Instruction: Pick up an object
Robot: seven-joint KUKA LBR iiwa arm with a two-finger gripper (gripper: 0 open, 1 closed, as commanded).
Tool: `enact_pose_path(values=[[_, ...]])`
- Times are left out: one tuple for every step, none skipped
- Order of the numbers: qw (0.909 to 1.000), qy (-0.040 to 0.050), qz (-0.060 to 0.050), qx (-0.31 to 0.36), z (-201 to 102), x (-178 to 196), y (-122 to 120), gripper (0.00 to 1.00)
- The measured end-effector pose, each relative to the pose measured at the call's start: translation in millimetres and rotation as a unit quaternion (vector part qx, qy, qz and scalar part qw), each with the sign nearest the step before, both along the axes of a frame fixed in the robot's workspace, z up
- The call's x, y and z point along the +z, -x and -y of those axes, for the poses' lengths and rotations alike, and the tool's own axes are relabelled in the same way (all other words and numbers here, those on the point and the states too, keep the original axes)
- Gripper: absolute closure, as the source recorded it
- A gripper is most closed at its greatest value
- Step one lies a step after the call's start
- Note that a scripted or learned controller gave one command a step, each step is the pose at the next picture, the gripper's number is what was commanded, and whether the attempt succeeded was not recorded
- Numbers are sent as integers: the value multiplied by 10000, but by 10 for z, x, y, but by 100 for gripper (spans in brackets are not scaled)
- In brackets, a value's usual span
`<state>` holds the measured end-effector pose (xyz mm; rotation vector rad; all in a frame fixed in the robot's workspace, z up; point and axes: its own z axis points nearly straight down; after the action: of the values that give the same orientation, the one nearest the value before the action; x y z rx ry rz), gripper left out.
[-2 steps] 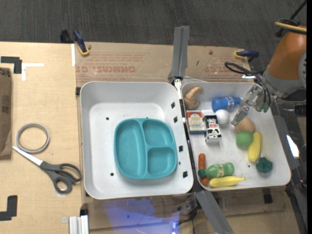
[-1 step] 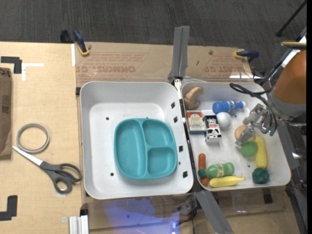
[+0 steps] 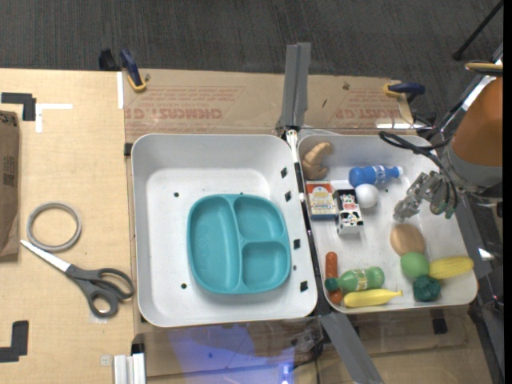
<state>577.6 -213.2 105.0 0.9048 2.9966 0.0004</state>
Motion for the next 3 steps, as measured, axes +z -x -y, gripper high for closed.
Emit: enact_pose_path(values=[[10000,-5,-27,4,87,1960,-419,100],[10000,-6,-30,13,30,-116,-380,100],[10000,-5,-30,15,30,-116,-380,0]])
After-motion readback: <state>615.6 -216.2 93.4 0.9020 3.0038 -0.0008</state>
